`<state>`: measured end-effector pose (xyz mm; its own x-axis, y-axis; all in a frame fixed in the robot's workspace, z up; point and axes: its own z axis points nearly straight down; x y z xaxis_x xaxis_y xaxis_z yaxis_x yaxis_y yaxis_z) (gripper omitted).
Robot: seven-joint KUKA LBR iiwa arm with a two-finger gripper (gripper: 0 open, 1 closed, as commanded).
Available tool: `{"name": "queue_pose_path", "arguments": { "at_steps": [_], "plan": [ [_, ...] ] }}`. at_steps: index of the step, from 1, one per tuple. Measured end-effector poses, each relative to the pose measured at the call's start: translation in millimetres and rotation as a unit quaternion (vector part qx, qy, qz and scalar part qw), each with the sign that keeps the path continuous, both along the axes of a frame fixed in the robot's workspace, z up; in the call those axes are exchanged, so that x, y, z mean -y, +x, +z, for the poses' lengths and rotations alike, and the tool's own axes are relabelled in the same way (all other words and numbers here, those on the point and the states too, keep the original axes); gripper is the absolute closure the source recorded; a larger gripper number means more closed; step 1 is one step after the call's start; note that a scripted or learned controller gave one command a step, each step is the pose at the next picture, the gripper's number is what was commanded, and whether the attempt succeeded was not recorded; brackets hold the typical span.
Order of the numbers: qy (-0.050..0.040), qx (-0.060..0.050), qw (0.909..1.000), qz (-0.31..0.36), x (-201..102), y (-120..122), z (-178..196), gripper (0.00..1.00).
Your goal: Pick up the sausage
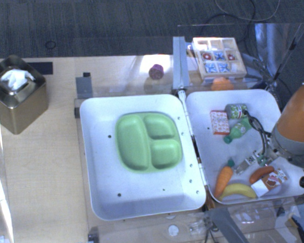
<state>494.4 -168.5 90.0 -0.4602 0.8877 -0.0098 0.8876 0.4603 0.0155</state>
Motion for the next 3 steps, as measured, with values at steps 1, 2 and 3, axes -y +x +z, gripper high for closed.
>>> {"name": "queue_pose_path", "arguments": {
  "at_steps": [1, 2, 3],
  "plan": [
    [-0.0042, 0.001, 0.9992, 0.039, -7.5, 0.0, -0.1, 0.0],
    [-0.0012, 0.0, 0.9994, 0.034, -4.5, 0.2, 0.0, 0.0],
    [-0.0016, 0.0, 0.9978, 0.067, -0.3, 0.1, 0.0, 0.0]
  ]
}}
